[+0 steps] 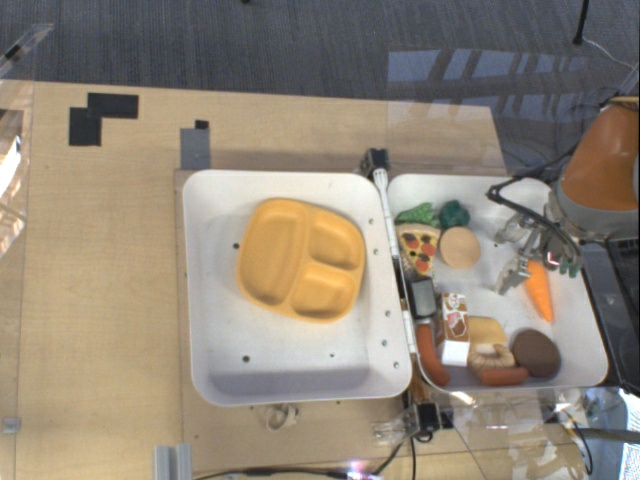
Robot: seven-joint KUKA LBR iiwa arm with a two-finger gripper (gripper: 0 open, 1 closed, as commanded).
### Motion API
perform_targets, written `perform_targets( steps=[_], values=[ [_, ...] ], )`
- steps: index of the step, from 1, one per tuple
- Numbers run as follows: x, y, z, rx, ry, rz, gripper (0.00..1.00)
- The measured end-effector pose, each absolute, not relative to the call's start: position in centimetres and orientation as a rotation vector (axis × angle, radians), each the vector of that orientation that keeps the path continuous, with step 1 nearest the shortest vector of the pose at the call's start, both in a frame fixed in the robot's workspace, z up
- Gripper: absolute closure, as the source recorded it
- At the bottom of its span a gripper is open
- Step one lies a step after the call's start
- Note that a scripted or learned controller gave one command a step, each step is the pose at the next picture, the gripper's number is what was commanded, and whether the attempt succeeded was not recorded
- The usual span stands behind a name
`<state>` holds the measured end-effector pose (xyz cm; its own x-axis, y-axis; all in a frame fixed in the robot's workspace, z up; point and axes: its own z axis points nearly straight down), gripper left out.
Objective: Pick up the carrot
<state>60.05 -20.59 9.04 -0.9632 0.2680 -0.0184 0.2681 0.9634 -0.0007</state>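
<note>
Brown and round, a cookie (536, 352) lies at the near edge of the right bin (592, 360), next to a sausage (500, 375) and a toast (485, 332). Just past them lies the carrot (540, 289), orange, with its tip pointing near. The gripper (527, 256) hangs right by the carrot's far end, its fingers spread, with nothing between them. Left of it sit a tan ball (460, 247) and a pizza slice (418, 246). Farther back are green veggies (431, 213). A yellow tray (300, 258) sits in the left bin (215, 368) on the bench (90, 298).
</note>
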Motion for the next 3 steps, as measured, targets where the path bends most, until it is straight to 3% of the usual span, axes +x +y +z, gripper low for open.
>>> perform_targets(
  steps=[1,2,3],
  values=[
    [53.1,-20.6,9.0,0.214,3.117,-0.004,0.0],
    [53.5,-20.5,10.4,0.204,3.107,-0.008,1.0],
    [53.7,-20.5,9.1,-0.422,3.095,-0.008,1.0]
  ],
)
